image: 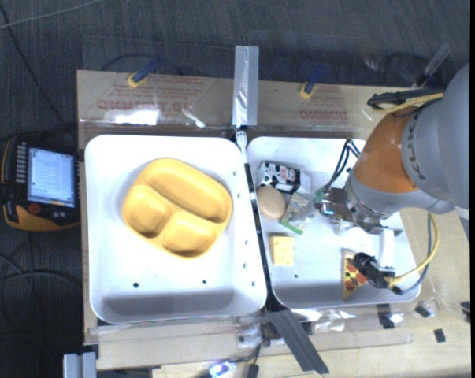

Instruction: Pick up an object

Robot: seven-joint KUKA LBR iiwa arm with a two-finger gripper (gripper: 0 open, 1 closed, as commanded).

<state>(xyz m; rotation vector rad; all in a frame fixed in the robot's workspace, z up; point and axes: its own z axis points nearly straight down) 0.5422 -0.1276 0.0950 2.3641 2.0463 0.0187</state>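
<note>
A large yellow lumpy object lies in the left bin. In the right bin lie a tan egg-shaped object, a yellow square block, a black-and-white item, a clear and green wrapper, and a red-orange piece near the front right. My gripper hangs over the middle of the right bin, just right of the wrapper. The arm's wrist hides its fingertips.
A handheld screen device rests on the floor left of the bench. A metal divider post stands behind the bins. Cables loop along the right bin's right edge.
</note>
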